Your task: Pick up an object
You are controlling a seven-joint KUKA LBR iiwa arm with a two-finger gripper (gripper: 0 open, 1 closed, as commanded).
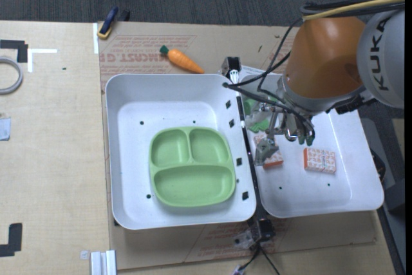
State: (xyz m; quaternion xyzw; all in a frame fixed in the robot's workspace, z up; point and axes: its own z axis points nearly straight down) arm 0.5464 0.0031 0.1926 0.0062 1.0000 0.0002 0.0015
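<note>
Two white bins sit side by side on the counter [51, 170]. The arm [328, 61], grey and orange, reaches in over the right bin [360, 190]. The left bin [129, 203] holds a green plate [192, 167] with three parts, well off to the left of the fingers [291, 132].

The fingers hang low in the right bin, near its left wall. I cannot tell if they are spread or closed, because wires and the wrist hide them. Just below them and a bit left lies a small box [269, 156] with a red edge. A pink block [320, 160] lies just to their lower right. A toy carrot [183, 60] lies far up and left, outside the bins.

I think the arm is at the reaching step, with nothing picked yet. Next, the fingers should line up over one small thing, go down around it, close and lift.
</note>
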